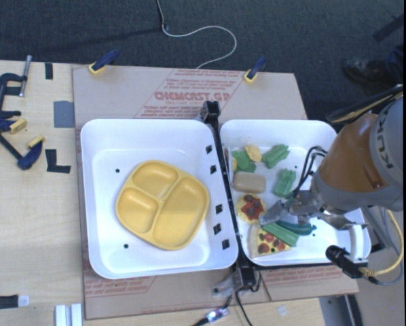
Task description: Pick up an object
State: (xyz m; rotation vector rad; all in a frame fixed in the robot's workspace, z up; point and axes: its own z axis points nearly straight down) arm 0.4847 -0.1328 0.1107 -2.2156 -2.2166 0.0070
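Wooden bench [26, 236] — dark carpet [74, 19] beyond.

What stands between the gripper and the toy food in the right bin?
Nothing visible does. The gripper is low in the right bin, right at the green piece and beside the pizza slice.

bench [26, 236] | cardboard sheet [189, 97] under two white bins [94, 182] | clamps [9, 124] at left

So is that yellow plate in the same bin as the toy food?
No, the yellow plate lies in the left bin, while the toy food fills the right bin.
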